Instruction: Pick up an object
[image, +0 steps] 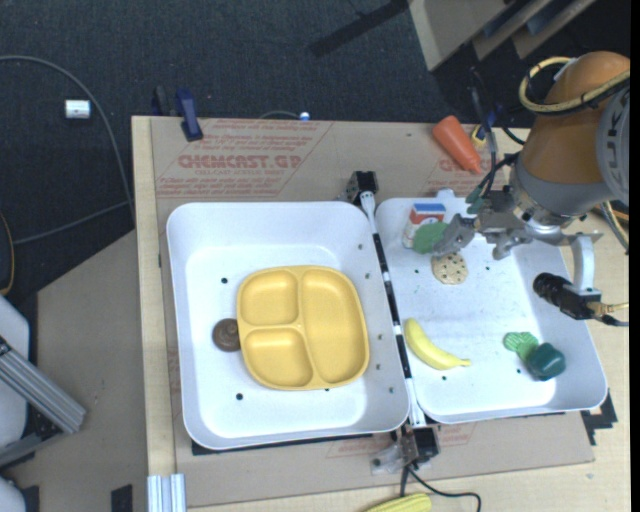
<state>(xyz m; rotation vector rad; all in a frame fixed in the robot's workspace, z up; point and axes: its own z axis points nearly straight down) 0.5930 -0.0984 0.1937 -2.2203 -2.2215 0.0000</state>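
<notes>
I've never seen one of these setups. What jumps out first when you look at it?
The big yellow plastic plate with three compartments fills the middle of the left white bin. In the right white bin lies a small yellow banana, near the front. The grey arm's gripper reaches over that bin's far end, beside a round speckled cookie.

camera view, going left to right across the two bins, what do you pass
brown disc → yellow divided plate → banana → cracker → dark green block
</notes>
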